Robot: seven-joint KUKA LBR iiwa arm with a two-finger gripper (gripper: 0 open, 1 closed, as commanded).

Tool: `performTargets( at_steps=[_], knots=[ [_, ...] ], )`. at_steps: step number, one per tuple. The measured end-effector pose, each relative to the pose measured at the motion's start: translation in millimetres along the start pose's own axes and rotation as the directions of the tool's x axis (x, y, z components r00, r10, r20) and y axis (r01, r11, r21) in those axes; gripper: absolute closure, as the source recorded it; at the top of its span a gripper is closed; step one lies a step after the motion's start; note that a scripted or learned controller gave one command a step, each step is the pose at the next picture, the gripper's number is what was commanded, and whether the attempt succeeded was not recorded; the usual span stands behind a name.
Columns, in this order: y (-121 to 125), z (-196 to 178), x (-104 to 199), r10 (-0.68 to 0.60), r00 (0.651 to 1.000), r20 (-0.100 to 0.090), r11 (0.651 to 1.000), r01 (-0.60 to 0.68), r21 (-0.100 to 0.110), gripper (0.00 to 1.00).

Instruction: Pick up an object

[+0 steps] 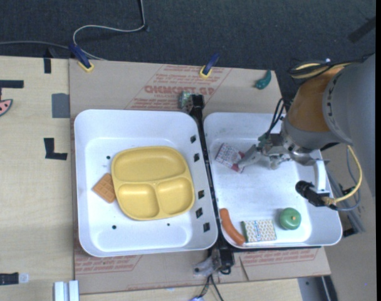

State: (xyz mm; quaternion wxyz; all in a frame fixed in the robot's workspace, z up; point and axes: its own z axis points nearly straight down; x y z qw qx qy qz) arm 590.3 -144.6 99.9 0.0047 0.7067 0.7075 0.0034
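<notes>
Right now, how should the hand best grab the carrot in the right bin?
Grip the carrot across its narrow middle, coming straight down from above. It lies flat and slanted near the bin's front wall, with the patterned card close beside its lower end, so probably close the fingers across its width.

The yellow tray (pixel 153 182) hides part of the orange cracker (pixel 104 187). The tool (pixel 248 160) is too blurry to see its tips. The small packet (pixel 226 155) beside it is too small to read.

I see the gripper (pixel 245 162) low in the right bin (pixel 266 199) touching a small patterned packet (pixel 226 155), with yellow divided tray (pixel 153 182) in the left bin (pixel 93 168).
</notes>
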Motion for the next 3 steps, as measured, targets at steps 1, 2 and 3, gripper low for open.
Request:
performTargets(
  at_steps=[1,2,3],
  knots=[
    [33,15,52,-0.003,1.000,-0.002,1.000,0.003,0.006,0.00],
    [33,5,50,-0.003,1.000,0.001,1.000,0.003,0.009,1.00],
    [-10,-94,89,-0.001,1.000,-0.002,1.000,0.001,0.012,1.00]
  ],
)
